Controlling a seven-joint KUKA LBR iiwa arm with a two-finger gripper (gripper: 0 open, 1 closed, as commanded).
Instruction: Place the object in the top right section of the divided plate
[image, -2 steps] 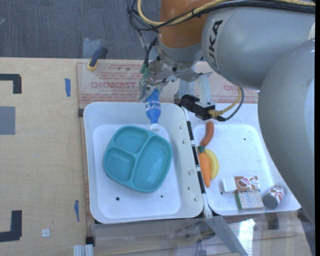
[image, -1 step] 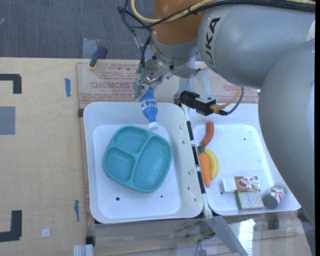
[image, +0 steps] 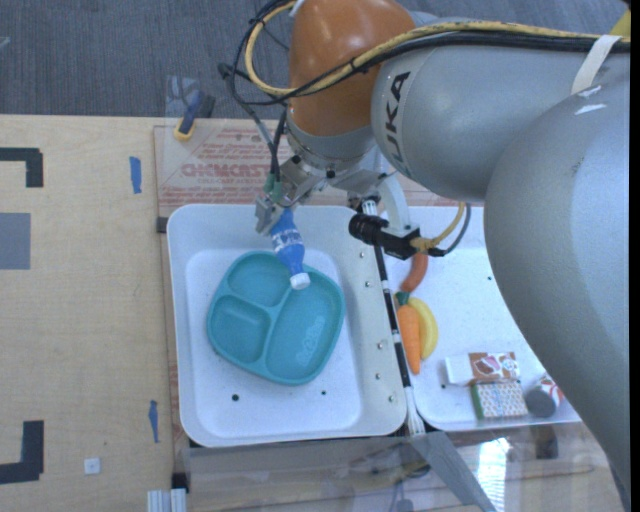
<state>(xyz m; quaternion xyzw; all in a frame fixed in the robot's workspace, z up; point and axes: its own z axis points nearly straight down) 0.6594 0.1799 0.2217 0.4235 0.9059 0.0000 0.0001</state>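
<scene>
Arm (image: 480, 110) looms closest, its jaws (image: 274, 210) pinched shut on the bottle (image: 288, 250), which hangs tilted over the teal plate's (image: 250, 335) top right section, cap down, in the left bin (image: 200, 400).

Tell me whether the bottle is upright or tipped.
Tipped. The bottle slants from the tool, which grips its upper end, down to its white cap over the divided plate.

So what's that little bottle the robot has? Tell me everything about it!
The bottle is small, clear-looking plastic with a blue label and a white cap. It hangs tilted, cap end lowest, over the top right part of the teal divided plate. Its upper end sits between the jaws of the gripper. Whether the cap touches the plate is unclear.
</scene>
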